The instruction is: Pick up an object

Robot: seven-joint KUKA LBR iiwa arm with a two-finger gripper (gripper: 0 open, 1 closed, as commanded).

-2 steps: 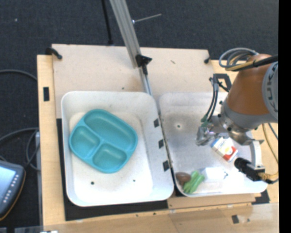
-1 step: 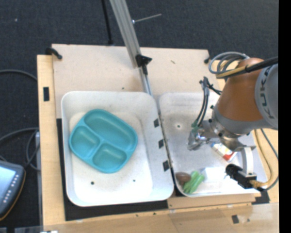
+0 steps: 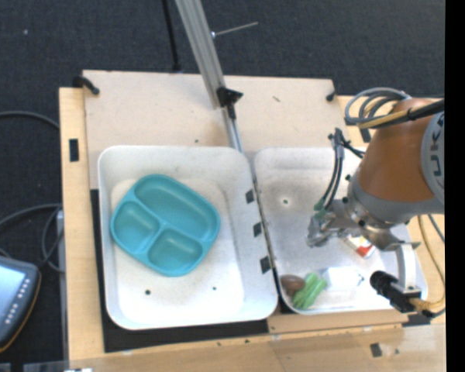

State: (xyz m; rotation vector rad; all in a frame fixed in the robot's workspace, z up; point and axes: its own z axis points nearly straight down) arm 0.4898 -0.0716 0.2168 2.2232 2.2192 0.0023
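Observation:
My gripper (image 3: 322, 231) hangs low over the middle of the right bin (image 3: 291, 178), under the grey and orange arm. A green object (image 3: 313, 289) lies at the bin's front edge with a brown rounded object (image 3: 293, 283) just left of it. A pale clear item (image 3: 343, 277) sits to the right of the green one, and a small red and white piece (image 3: 363, 248) shows by the wrist. The gripper stands behind these things, apart from them. Nothing shows between its fingers.
The left bin (image 3: 229, 285) holds a teal divided plate (image 3: 165, 223) at its centre left. A metal pole (image 3: 204, 45) rises from the back between the bins. The wooden bench (image 3: 155, 107) extends behind both bins.

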